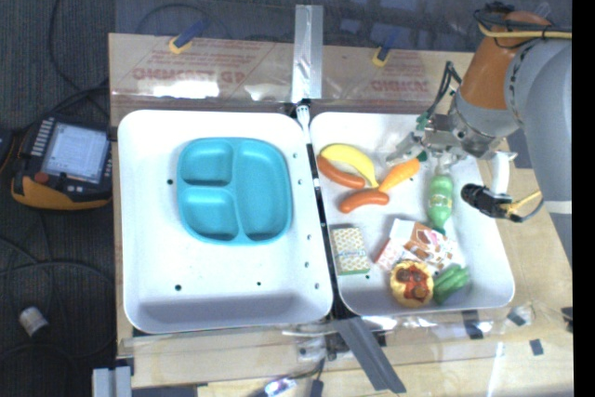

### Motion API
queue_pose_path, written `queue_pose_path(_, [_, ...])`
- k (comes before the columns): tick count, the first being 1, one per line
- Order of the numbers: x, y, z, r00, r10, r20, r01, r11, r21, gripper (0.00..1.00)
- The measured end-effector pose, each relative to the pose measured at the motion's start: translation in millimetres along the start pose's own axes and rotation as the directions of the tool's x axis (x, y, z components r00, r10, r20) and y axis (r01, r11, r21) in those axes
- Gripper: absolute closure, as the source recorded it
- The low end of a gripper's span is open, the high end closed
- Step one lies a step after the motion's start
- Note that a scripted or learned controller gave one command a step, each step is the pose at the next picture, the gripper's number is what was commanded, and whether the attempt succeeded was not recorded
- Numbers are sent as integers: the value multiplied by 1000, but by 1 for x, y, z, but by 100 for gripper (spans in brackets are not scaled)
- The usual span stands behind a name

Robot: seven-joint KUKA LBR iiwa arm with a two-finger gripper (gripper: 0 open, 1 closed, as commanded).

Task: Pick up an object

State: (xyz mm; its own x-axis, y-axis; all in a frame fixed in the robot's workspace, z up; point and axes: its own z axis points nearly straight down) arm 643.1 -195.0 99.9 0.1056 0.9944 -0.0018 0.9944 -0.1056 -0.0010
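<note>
In the right bin (502, 242): banana (349, 158), carrot (402, 172), sausage (363, 198), green bottle (440, 198), packets; gripper (437, 144) above the bottle, finger state unclear. Left bin (139, 228): blue divided plate (232, 189).

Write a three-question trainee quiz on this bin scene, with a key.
1. True or false: the blue tray lies in the left bin.
2. Which item lies nearest the pincer? A) checkered packet B) carrot C) green pepper
3. Fill in: the tray has ___ compartments.

Key: 1 true; 2 B; 3 three.
</note>
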Motion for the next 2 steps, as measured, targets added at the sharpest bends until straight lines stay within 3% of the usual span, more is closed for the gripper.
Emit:
queue_pose_path(1, [1, 0, -9, 1000, -2, 2, 2, 1000, 2, 100])
queue_pose_path(2, [27, 3, -106, 995, -95, -3, 95, 995, -1, 100])
